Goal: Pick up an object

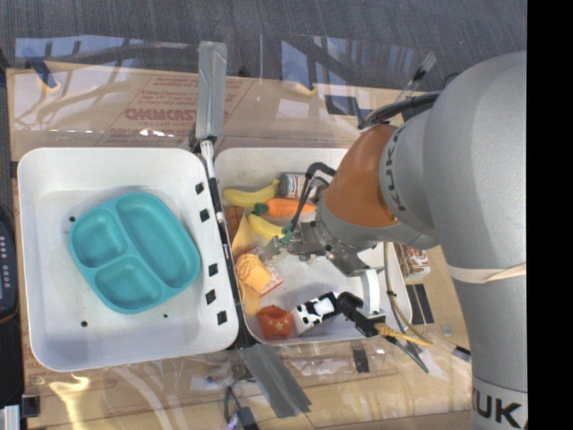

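My gripper [288, 241] reaches down into the right bin [269, 158] from the right, under the orange wrist band. It hovers over or touches the lower yellow banana [262, 227]. A second banana [249, 194] lies above it, beside an orange carrot [286, 208] and a small can [293, 184]. Just below the gripper sits a yellow-orange packet [253, 273]. A red item [275, 322] and a black-and-white spotted toy [311, 313] lie at the bin's near edge. I see nothing lifted.
The left bin [54, 330] holds a teal divided plate [134, 250]. A wall with black clips [213, 240] separates the two bins. The arm's grey body [474, 177] covers the right side of the right bin.
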